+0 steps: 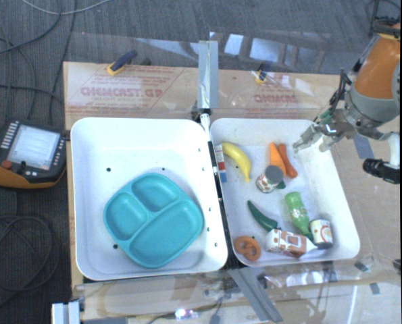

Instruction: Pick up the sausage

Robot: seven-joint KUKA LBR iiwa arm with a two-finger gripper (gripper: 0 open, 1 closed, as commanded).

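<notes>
The sausage (pixel 288 161) is a slim reddish-orange stick. It lies in the right bin (pixel 342 201) near its back edge, pressed against the right side of an orange carrot (pixel 275 156). My gripper (pixel 313 142) hangs over the bin's back right corner, just right of the sausage and above it. Its fingers are spread open with nothing between them.
The right bin also holds a banana (pixel 237 159), a small tin (pixel 271 179), a dark green pepper (pixel 261 215), a green bottle (pixel 296 212), a can (pixel 321 232), a small carton (pixel 286 242) and a brown pretzel (pixel 247 248). A teal divided plate (pixel 154 219) lies in the left bin (pixel 92 140).
</notes>
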